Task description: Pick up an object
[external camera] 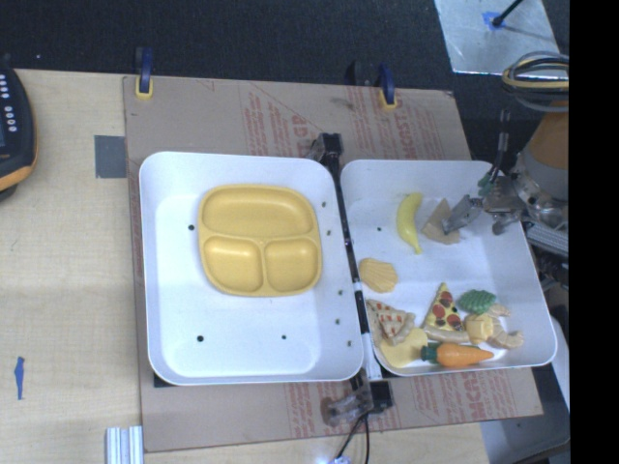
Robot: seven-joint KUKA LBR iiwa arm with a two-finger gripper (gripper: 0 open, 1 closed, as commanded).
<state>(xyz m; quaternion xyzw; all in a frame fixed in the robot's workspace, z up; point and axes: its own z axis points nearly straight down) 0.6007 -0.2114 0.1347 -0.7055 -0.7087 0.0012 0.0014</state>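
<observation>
The right bin (503, 269) holds several toy foods. A yellow banana (409, 222) lies upright near its middle. A tan wedge-shaped piece (437, 224) sits just right of the banana. My gripper (464, 213) reaches in from the right edge and hangs low at the tan piece's right side, touching or nearly touching it. A ridged yellow chip (378, 275) lies by the bin's left wall. Along the front are two pizza slices (389, 319) (444, 309), a green broccoli (477, 301) and an orange carrot (462, 356).
The left bin (174, 346) holds a yellow divided plate (259, 238). The arm's orange band (548, 141) and cables stand over the right bin's far right corner. A black and orange device (14, 129) lies at the bench's left edge.
</observation>
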